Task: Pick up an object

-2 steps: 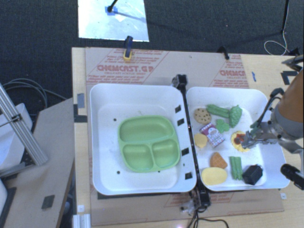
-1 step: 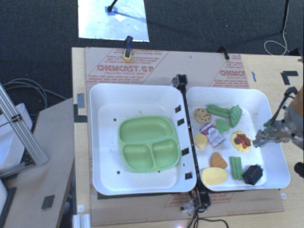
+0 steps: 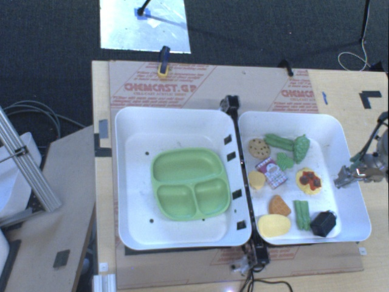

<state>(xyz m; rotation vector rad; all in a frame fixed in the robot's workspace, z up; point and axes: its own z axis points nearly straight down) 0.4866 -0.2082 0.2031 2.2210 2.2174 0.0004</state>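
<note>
The right bin (image 3: 340, 139) holds several toy foods: a cookie (image 3: 259, 147), a green broccoli piece (image 3: 300, 146), a green bean pod (image 3: 279, 142), a small red-and-white packet (image 3: 272, 172), a round yellow pizza piece (image 3: 309, 180), an orange nugget (image 3: 279, 205), a yellow lemon-shaped piece (image 3: 274, 225), a green stick (image 3: 301, 215) and a black block (image 3: 323, 223). My gripper (image 3: 347, 176) sits at the bin's right rim, right of the pizza piece, with nothing visible between its fingers.
The left bin (image 3: 134, 132) holds a green divided plate (image 3: 190, 183). A black hinge strip (image 3: 240, 175) runs between the bins. Cardboard (image 3: 182, 84) lies under both bins, with a yellow clamp (image 3: 163, 66) at the back. A metal rail (image 3: 24, 163) stands at the left.
</note>
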